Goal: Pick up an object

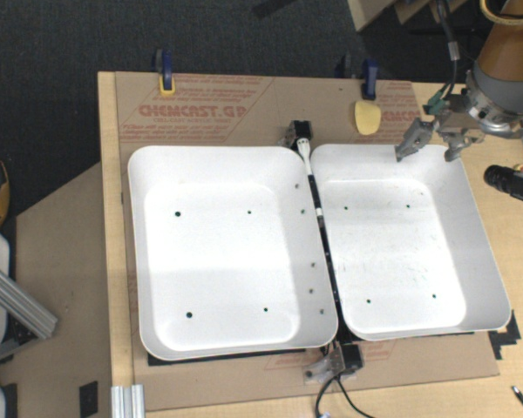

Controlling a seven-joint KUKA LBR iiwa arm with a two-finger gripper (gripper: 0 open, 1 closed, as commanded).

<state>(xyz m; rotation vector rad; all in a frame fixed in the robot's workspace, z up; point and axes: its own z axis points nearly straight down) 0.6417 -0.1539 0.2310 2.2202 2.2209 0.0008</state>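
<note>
A small pale yellow rounded object (367, 117) lies on the brown board, just beyond the far left corner of the right bin (471, 233). My gripper (431, 149) hangs over the far edge of the right bin, to the right of the yellow object and apart from it. Its two fingers (407, 144) are spread and nothing shows between them. The left bin (144, 233) sits beside the right one, and both show bare white floors with a few dark dots.
Two blue clamps (164, 62) (370, 77) grip the board's far edge. A black clip (299, 131) and strip join the bins at the middle seam. Cables and a connector (340, 362) lie at the front edge. Dark floor surrounds the bench.
</note>
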